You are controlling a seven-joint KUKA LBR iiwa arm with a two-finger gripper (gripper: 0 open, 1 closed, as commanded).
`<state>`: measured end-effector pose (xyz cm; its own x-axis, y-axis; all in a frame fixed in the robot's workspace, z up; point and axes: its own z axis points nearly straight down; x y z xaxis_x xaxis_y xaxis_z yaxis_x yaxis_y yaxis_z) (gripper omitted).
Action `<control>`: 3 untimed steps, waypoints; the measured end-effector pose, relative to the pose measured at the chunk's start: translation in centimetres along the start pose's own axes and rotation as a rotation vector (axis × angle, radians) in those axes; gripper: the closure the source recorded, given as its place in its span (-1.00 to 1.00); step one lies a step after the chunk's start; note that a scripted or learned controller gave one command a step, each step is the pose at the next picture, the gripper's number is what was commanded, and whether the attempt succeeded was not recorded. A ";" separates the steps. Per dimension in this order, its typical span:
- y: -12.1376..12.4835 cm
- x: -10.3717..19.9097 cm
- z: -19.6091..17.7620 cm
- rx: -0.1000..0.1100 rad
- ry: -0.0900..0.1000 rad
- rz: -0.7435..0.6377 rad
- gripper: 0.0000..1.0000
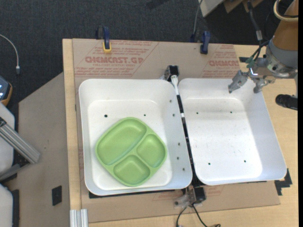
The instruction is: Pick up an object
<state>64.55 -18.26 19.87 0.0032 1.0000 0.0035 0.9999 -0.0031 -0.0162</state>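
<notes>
Dark grey carpet surrounds the worktop (pixel 80 193), whose pale wooden top carries a brown cardboard sheet (pixel 142 56) printed with red lettering. Nearest the bottom edge of the frame, a small black clamp (pixel 194 195) with trailing wires sits just below the spot where the two white bins meet. Above it to the left, the left bin (pixel 87 126) holds a light green divided plate (pixel 131 151), lying flat in the lower middle of that bin with its three compartments facing up. Beside it, in the centre right of the frame, the right bin (pixel 265 126) shows only a few dark specks on its floor. A black strip (pixel 182 122) runs up the seam between the two bins to another clamp at their upper ends. Further up, two blue clips (pixel 106 39) pin the cardboard's far edge. At the upper right, the arm (pixel 286 37) hangs over the right bin's far corner, and its pincer (pixel 247 84) stands spread apart with nothing between its fingers (pixel 236 84), well apart from the plate.
</notes>
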 end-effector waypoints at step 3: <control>0.5 0.0 10.8 -0.009 -0.002 -0.004 -1.00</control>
<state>64.86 -18.20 9.09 -0.0011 1.0000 0.0018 1.0000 0.0011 -0.0074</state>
